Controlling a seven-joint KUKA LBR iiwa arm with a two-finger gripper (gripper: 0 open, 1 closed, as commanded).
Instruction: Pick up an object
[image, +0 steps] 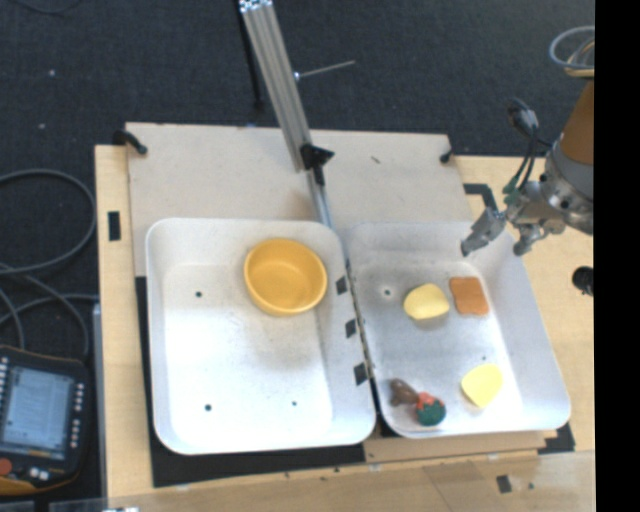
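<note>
Objects in the right bin, yellow, orange, brown-green, lie below the spread, empty tool.

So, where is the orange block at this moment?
The orange block lies in the right bin, toward its far edge, just right of the pale yellow lump. The gripper hangs above and slightly right of it.

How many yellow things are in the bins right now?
3: a yellow bowl in the left bin, and two pale yellow pieces in the right bin, one middle, one lower.
</note>
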